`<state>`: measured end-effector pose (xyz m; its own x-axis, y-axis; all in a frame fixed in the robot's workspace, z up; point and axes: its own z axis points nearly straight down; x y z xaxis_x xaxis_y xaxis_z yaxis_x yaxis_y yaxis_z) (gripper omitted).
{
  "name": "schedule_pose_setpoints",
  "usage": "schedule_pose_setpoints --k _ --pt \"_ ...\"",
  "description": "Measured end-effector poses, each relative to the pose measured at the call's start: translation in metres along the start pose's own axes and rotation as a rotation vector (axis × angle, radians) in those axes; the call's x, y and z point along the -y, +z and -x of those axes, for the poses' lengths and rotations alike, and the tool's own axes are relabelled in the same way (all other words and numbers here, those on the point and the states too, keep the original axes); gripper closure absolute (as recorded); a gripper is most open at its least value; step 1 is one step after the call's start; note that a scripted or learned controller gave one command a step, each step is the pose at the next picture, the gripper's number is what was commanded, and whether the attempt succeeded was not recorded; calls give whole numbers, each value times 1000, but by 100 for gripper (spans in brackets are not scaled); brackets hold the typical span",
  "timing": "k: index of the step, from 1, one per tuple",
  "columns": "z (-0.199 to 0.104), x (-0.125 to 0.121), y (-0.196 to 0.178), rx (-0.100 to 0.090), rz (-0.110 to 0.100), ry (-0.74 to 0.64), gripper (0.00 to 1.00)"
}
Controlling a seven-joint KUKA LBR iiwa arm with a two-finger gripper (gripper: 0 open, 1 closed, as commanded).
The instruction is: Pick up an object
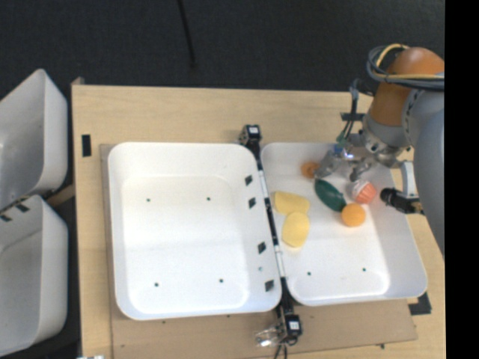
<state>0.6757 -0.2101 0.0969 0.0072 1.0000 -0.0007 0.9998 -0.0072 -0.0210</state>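
Note:
My gripper point(342, 173) hangs over the back part of the right bin point(397, 275), its two fingers spread open with nothing between them. Just in front of the fingertips lies a dark green oval object point(329, 194). A red and white ball point(364, 193) rests by the right finger, and an orange ball point(353, 215) sits a little nearer the front. A small orange piece point(309, 169) lies left of the left finger. Two yellow objects, one point(290, 202) behind the other point(296, 229), lie near the bin's left wall.
The left bin point(120, 275) stands beside the right one, with a divider of black clips point(263, 204) between them. The grey arm with its orange band point(389, 103) comes in from the upper right. White containers point(30, 133) stand off the bench's left edge.

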Motion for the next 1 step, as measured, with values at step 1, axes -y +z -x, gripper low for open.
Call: schedule_pose_setpoints --k 1 --pt "21 -11 -35 0 12 -7 0"
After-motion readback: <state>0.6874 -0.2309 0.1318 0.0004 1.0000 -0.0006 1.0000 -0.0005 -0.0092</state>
